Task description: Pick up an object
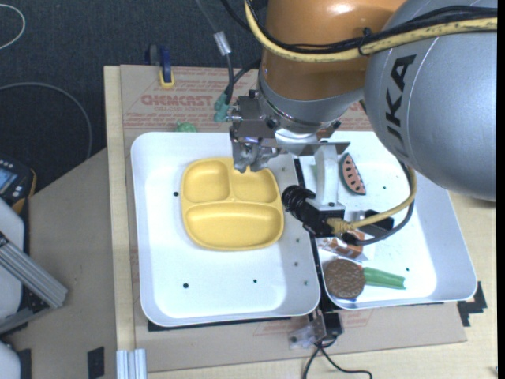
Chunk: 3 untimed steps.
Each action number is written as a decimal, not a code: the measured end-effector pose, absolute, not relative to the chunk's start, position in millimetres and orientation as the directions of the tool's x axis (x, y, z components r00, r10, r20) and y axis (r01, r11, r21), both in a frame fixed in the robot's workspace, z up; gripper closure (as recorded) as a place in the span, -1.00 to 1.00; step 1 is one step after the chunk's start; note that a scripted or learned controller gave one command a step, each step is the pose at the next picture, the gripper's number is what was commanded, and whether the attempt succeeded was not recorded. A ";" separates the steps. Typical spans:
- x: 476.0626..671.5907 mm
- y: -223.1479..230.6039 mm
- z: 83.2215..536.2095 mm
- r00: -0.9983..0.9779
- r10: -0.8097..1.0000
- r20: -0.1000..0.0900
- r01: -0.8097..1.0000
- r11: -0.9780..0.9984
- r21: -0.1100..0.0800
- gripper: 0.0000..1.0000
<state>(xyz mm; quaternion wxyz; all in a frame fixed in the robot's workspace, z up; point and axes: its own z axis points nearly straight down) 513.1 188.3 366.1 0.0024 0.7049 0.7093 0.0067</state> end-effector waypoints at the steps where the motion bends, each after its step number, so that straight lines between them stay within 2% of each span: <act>1: 570.4 113.8 340.6 0.009 1.000 -0.004 1.000 -0.009 0.003 1.00; 2: 484.1 135.4 359.1 -0.004 1.000 0.002 1.000 0.004 -0.004 1.00; 3: 487.4 134.3 368.4 -0.001 1.000 0.000 1.000 0.001 0.000 1.00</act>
